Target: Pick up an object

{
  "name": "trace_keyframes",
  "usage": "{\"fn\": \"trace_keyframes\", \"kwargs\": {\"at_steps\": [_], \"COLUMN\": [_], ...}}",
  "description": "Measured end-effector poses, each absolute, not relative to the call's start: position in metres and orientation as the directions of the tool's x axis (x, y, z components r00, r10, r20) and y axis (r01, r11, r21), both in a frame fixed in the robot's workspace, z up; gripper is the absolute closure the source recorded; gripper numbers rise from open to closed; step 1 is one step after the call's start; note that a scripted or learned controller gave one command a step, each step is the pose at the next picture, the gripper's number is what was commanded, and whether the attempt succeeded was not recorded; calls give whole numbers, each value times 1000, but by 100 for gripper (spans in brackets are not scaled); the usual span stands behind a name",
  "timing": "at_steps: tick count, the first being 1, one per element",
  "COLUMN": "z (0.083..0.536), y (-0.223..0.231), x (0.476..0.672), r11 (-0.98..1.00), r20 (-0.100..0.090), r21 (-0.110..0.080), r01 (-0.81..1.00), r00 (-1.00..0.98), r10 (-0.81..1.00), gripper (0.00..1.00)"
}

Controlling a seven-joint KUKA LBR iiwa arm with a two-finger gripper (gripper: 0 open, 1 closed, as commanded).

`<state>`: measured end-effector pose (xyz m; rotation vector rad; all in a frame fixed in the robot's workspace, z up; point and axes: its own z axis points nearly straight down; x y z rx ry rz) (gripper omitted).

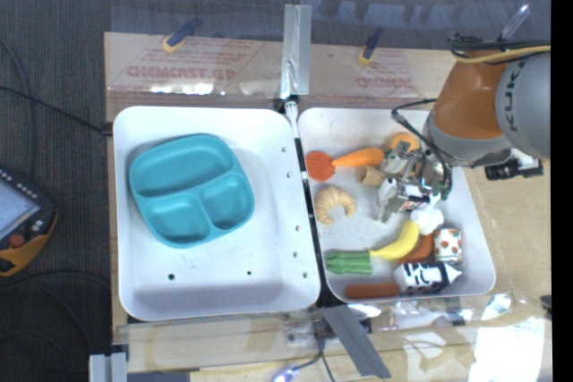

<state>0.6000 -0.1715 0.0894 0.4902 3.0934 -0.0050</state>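
Note:
My gripper (405, 183) hangs low over the upper right part of the right bin (309, 219), with the grey arm and its orange band (470, 103) coming in from the right. It sits just right of an orange carrot (358, 159) and a small tan piece (372, 176), and above a yellow banana (400, 243). A croissant (334, 203) lies to its left. I see nothing clearly held by it.
The right bin also holds a red round piece (318, 164), a green vegetable (349, 262), a red sausage (372, 290), a black-and-white item (421, 275) and a white-red cube (448, 241). A teal divided plate (190, 188) lies in the left bin (215, 291).

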Motion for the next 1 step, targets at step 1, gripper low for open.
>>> {"fn": "trace_keyframes", "kwargs": {"at_steps": [1], "z": [91], "y": [-196], "x": [538], "r11": [942], "r20": [-13], "r21": [2], "r01": [336], "r00": [-942], "r10": [336], "gripper": [0]}}
